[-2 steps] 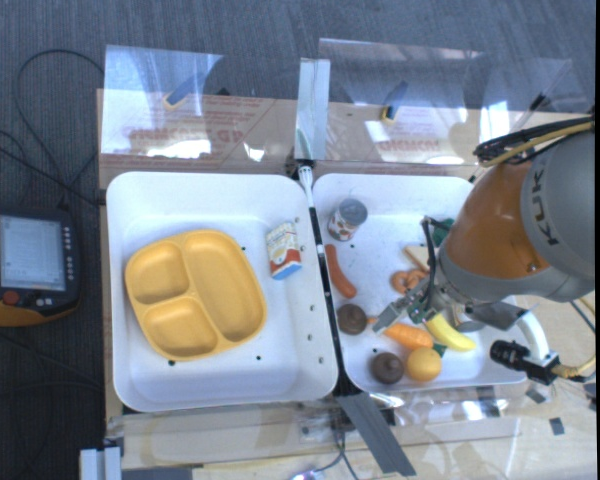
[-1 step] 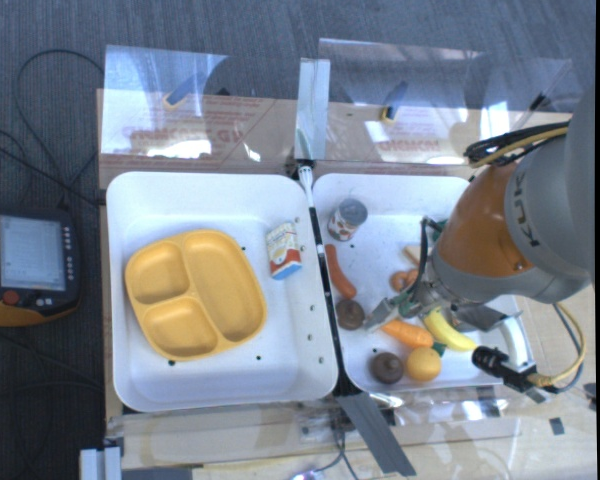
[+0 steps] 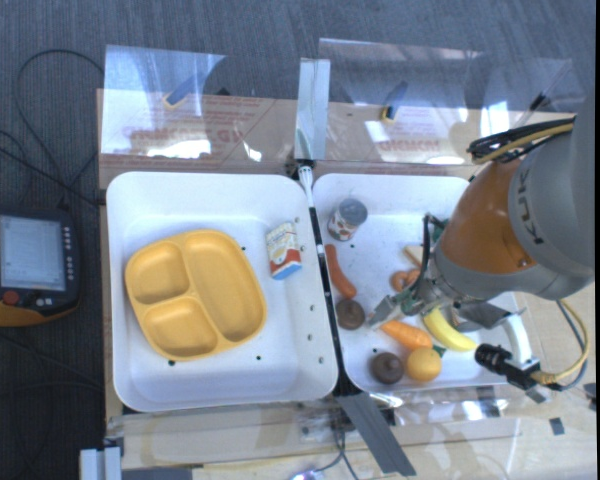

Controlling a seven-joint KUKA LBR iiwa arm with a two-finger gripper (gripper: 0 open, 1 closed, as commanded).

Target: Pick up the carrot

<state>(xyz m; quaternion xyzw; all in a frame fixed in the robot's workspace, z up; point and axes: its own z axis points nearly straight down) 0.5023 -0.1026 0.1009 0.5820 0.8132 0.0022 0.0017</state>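
The carrot [image 3: 408,334] is a short orange taper lying in the right bin [image 3: 375,193], near its front. Against its right end rests a yellow banana [image 3: 448,331]. My gripper [image 3: 402,303] hangs low just behind the carrot, close over its upper edge, with the grey arm and orange band [image 3: 480,230] reaching in from the right. The arm hides part of the bin's right half. I see nothing held in the gripper.
Around the carrot lie a yellow-orange round fruit [image 3: 423,365], a dark brown piece [image 3: 386,367], a brown ball [image 3: 351,314], a red sausage [image 3: 340,271] and a small can [image 3: 347,218]. The left bin [image 3: 130,388] holds a yellow divided plate [image 3: 193,293] and a small carton [image 3: 284,249].
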